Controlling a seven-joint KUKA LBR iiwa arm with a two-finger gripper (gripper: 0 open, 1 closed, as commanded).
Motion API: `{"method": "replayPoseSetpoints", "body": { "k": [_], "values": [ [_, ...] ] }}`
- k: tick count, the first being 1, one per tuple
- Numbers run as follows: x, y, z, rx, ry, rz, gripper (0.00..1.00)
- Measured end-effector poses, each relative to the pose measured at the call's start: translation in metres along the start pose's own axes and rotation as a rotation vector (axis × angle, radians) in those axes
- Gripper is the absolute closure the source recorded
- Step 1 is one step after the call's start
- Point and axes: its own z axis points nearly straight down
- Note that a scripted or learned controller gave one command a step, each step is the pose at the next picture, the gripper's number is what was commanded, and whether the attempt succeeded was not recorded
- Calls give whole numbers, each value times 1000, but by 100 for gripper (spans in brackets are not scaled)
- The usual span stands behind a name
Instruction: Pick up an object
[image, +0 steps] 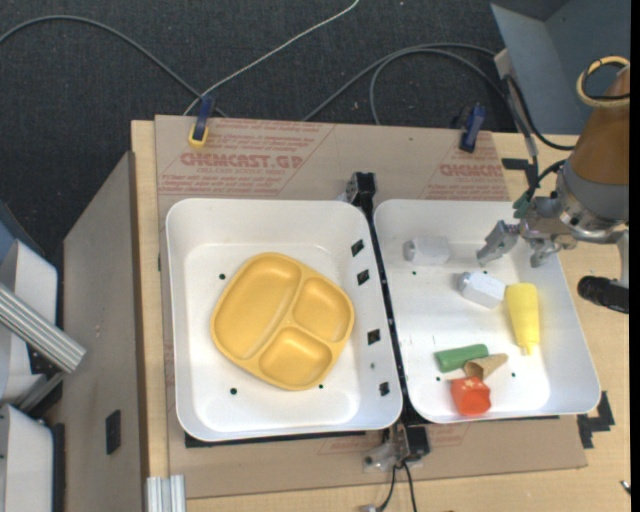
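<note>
Corn, a yellow toy cob, lies in the right bin just below and slightly inward of the claw, which hovers spread and holding nothing. Judged light, rigid plastic, somewhat slick; a grasp across its narrow middle looks soundest, since the tapered ends would likely slip. A white block lies just beside the corn on its left, nearly touching, and could foul a finger. A pale cylinder sits to the claw's left; a green piece, a tan piece and a red piece lie further below. The pale items blur into the bin floor. The arm's upper part is cut off.
</note>
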Motion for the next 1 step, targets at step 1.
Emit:
{"method": "replayPoseSetpoints", "body": {
  "k": [1],
  "values": [
    [1, 3, -9, -15, -3, -4, 0]
  ]
}}
